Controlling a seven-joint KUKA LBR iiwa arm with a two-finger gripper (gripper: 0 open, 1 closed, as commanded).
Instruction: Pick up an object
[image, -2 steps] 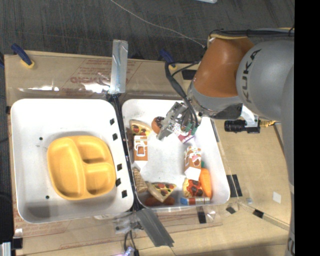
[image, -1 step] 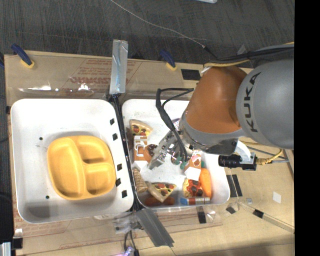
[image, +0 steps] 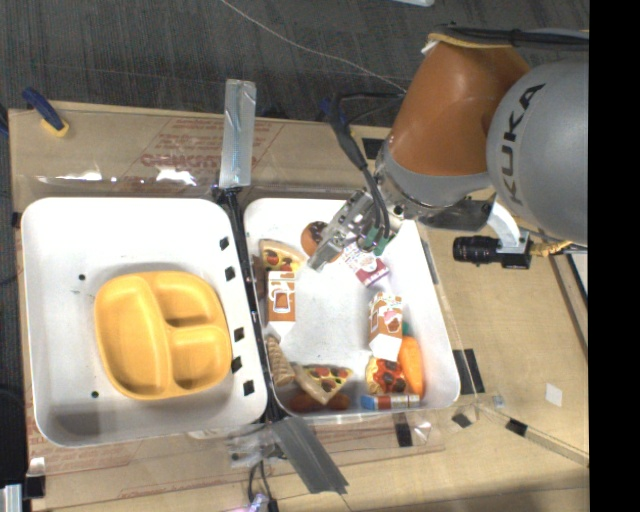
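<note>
Nearest the camera, along the front wall of the right bin (image: 440, 345), small food items lie crowded: a pizza slice (image: 327, 380), an orange carrot (image: 411, 364) just beside a printed snack packet (image: 386, 322), and something red and blue along the front edge that I cannot make out. The middle of that bin's floor is bare white. Against its left wall stands an orange-and-white carton (image: 282, 297); its print is too small to read.

In the left bin (image: 50, 300) a yellow divided tray (image: 162, 332) lies flat, nothing in its compartments.

Further back, my gripper (image: 325, 250) hangs over the rear of the right bin, tilted down to the left, close to a brown round item (image: 314, 236) and a small white-and-maroon packet (image: 368, 266). Whether my fingers are apart or together I cannot tell; nothing shows between them.

On my grey arm (image: 545, 150), the letters KUKA read clearly. Behind the bins lies brown cardboard (image: 150, 150) with faint red print I cannot read.
</note>
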